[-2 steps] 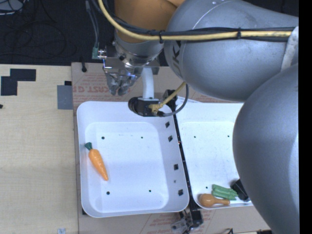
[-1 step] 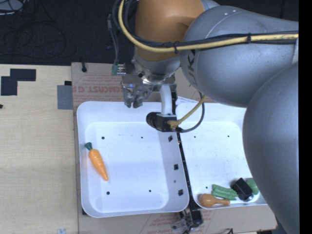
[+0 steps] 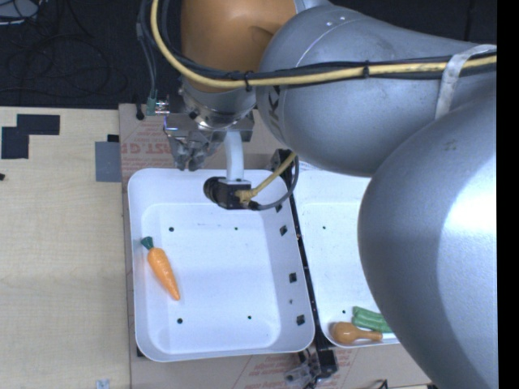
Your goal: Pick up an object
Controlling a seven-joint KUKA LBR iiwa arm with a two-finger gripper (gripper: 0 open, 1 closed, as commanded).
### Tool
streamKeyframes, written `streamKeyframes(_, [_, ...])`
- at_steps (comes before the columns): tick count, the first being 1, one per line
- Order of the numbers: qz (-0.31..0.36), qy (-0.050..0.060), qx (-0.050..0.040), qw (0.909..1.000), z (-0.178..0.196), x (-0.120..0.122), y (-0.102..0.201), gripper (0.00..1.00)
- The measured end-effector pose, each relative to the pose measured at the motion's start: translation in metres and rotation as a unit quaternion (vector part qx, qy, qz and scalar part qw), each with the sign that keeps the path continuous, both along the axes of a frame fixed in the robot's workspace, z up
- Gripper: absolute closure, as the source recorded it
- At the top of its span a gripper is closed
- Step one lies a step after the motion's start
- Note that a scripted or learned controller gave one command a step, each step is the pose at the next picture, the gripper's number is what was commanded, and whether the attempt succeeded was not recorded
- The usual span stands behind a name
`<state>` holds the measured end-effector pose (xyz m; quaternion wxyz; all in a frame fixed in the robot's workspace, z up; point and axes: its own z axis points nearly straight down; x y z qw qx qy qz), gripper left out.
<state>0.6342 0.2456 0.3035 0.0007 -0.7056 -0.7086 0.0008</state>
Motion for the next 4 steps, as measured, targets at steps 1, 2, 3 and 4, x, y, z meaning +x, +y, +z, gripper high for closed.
streamKeyframes(1, [-0.003,0.006,-0.0027,1.0,-0.091,-0.014,-0.026,1.0])
streamKeyframes(2, [-0.001,0.003,-0.0014,1.0,-0.162,0.009,-0.002,1.0])
streamKeyframes(3, [-0.002,0.001,-0.0002,1.0,-0.12,-0.031,-0.002,1.0])
streamKeyframes(4, [-0.003,0.004,-0.0023,1.0,-0.196,-0.014,-0.003,1.0])
